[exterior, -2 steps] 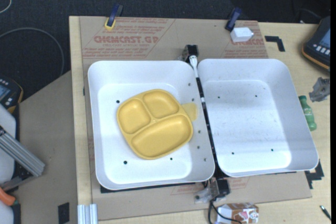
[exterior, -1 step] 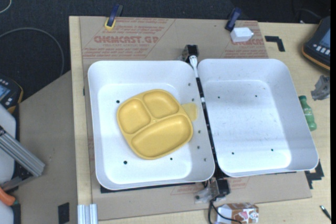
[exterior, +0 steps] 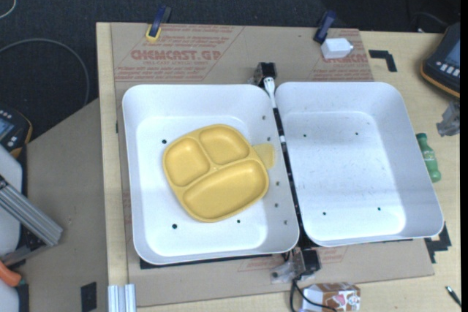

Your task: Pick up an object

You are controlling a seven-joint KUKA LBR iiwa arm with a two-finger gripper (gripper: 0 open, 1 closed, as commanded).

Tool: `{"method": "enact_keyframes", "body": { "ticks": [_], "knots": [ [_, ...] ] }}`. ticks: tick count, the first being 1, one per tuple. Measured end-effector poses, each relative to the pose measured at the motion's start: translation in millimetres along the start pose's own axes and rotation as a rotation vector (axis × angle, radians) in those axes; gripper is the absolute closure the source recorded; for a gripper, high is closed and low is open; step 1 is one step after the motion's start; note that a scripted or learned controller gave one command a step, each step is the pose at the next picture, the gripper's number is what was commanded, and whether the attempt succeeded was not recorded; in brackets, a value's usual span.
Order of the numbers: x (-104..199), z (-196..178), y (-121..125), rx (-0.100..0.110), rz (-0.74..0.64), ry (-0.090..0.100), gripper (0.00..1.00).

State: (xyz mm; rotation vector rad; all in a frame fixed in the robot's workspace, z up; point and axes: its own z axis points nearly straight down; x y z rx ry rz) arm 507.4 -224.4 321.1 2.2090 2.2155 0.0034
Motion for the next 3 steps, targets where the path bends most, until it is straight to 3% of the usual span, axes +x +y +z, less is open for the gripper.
{"method": "enact_keyframes", "body": {
  "ticks": [1,2,3],
  "knots": [
    [1,-21,91,0.002,-0.002,0.004,1.00],
    [16,-184,18,-0.011,0.003,0.000,1.00],
    [103,-97,-26,0.020,-0.005,0.012,1.00]
  ]
}}
